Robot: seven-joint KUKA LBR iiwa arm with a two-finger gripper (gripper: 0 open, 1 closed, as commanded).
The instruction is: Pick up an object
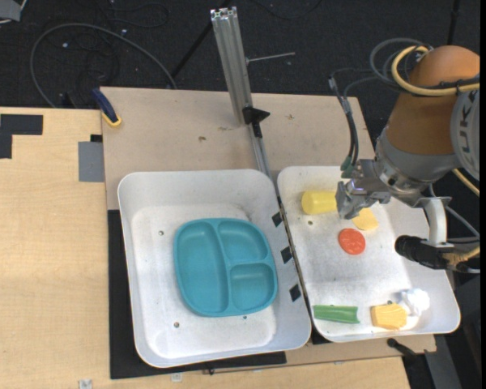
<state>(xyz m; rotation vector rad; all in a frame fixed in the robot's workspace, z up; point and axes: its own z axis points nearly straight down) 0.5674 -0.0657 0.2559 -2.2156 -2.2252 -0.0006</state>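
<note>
Seeing tan bench (178, 128), dark floor behind; gripper (355, 203) grip unclear to me, yellow block (317, 202) just left, red disc (352, 241) below.

Light plywood bench top (186, 128) seen under bins, small dark marks on it. Paler wooden board (40, 250) laid at left, black rectangular cut-outs (12, 132) and grey patch (90, 160) along its edge. Dark carpeted floor (105, 23) seen behind, black cables (73, 43) looped across it. Aluminium post (233, 63) mounted at bench rear.
</note>
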